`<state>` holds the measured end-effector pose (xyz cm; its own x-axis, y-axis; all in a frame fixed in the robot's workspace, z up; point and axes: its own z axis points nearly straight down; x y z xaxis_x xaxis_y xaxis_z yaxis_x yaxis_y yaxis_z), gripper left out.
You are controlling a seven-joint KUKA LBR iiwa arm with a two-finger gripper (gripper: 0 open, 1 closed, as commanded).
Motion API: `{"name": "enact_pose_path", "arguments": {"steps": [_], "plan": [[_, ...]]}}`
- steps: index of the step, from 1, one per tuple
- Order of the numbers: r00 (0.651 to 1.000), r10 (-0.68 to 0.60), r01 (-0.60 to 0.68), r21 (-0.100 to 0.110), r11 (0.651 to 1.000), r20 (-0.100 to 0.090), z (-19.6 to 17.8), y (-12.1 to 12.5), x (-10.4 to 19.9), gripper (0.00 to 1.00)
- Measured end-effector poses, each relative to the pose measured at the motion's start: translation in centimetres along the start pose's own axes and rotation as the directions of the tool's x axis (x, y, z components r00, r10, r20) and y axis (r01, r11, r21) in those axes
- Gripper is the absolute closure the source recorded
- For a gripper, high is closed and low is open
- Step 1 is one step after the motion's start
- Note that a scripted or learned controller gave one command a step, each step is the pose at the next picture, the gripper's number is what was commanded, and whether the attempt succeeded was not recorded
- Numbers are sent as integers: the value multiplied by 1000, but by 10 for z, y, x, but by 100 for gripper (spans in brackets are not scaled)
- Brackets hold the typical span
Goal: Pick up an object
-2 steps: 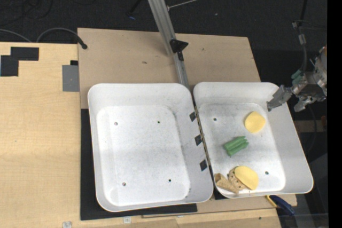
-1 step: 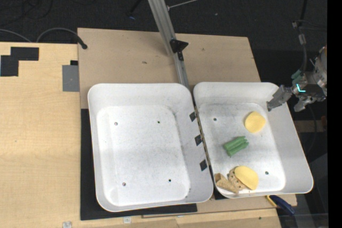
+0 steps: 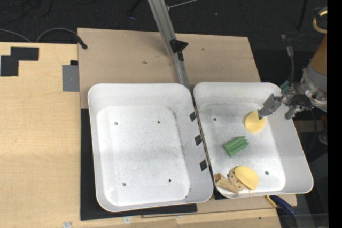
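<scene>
- Looking down in the camera view: the gripper [image 3: 279, 105] hangs over the upper right part of the right bin [image 3: 299, 165], reaching in from the right; the orange band of the arm [image 3: 319, 59] shows above it.
- Jaws stand apart — one dark finger [image 3: 269, 105] reaches down-left toward the bin floor, the other sits to its right near the bin's edge. Nothing is seen between them.
- Key relation: the yellow round piece [image 3: 255, 123] lies just below and to the left of the left finger, its top edge at or under the fingertip; contact cannot be confirmed at this slant. It is not between the fingers, so by my reading the gripper would need to shift left and down to straddle it.
- Appearance of the yellow round piece: pale yellow, smooth, roughly round with no clear long axis, so approach angle probably matters little.
- Other candidates, same bin: a green block [image 3: 235, 145] near the middle, long axis running left-low to right-high, well apart from the gripper; a yellow oval piece [image 3: 247, 177] at the lower edge, touching a tan crumpled item [image 3: 226, 182] on its left.
- The left bin [image 3: 101, 109] holds nothing of interest for this pick.
- Judgement — pick not yet made.
</scene>
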<state>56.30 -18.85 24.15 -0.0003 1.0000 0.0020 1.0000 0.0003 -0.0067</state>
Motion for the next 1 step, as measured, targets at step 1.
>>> {"name": "enact_pose_path", "arguments": {"steps": [1], "plan": [[1000, -1, 1, 1, 1000, -1, 51, 4, 9, 0]]}}
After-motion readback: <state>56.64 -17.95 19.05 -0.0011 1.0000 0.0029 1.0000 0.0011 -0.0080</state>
